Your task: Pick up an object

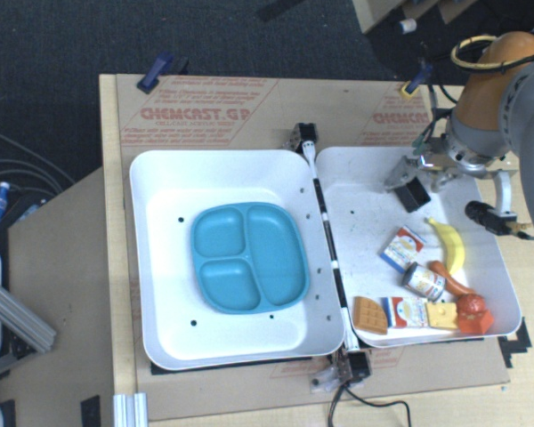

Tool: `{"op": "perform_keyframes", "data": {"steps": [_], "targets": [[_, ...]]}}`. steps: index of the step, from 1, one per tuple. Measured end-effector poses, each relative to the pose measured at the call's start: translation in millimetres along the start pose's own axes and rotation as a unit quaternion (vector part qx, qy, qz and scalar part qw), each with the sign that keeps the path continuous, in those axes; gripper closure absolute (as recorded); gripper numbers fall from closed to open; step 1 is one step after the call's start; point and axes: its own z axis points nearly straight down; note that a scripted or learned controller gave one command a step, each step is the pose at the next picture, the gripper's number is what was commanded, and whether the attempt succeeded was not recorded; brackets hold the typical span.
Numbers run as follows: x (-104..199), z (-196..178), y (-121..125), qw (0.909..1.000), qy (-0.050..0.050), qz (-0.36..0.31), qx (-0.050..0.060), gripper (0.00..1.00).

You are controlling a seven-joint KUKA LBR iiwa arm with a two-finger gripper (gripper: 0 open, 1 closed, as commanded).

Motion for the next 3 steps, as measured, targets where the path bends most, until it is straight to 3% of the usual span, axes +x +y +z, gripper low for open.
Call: {"op": "perform_keyframes", "data": {"steps": [1,2,3], "targets": [[-0.4,-10.8,0.6,1.0000,-0.001,-0.001,-0.001,1.00],[69.2,-76.9,-22.5,1.0000,0.001,0.000,0.000,1.00],[119.8,-99.4,-91.1,1.0000,0.001,0.000,0.002,1.00]]}}
